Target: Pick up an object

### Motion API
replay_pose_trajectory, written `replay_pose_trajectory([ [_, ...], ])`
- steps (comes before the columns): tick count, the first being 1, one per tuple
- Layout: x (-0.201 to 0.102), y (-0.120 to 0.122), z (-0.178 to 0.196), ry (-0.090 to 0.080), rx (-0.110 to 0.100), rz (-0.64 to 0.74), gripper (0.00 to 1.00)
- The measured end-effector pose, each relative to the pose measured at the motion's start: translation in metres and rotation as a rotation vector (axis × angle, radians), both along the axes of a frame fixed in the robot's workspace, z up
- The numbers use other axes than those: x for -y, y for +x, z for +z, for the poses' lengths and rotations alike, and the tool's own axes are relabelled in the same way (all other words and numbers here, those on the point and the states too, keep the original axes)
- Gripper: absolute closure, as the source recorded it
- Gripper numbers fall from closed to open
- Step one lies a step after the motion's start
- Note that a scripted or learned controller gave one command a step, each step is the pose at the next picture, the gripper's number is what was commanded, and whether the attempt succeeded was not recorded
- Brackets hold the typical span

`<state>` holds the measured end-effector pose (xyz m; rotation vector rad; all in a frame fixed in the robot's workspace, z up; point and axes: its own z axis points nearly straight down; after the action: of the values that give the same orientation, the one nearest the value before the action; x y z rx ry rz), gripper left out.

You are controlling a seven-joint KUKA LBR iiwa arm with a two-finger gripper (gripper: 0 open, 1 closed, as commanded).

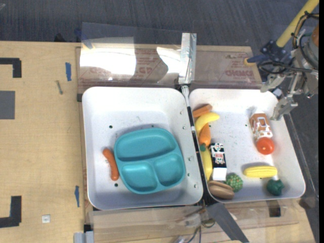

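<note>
Hovering at the right bin's [296,151] two o'clock rim, the gripper [281,107], its grasp impossible to judge, seems poised above the orange bottle [261,131], apparently its target.

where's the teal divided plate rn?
The teal divided plastic plate lies in the left white bin in the camera view, toward its front, with an orange toy sausage beside its left edge.

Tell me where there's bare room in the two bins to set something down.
Left bin: the back strip behind the teal tray is bare; a sausage lies at the tray's left. Right bin: the middle is open, between the banana and the bottle. Its left edge and front are crowded with toys.
</note>
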<state>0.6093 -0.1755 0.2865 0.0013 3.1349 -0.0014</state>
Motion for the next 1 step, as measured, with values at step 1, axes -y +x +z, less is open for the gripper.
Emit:
replay_pose_trajectory([
  [1, 0.0216, -0.0492, -0.1278, 0.004, -0.015, -0.048, 0.00],
])
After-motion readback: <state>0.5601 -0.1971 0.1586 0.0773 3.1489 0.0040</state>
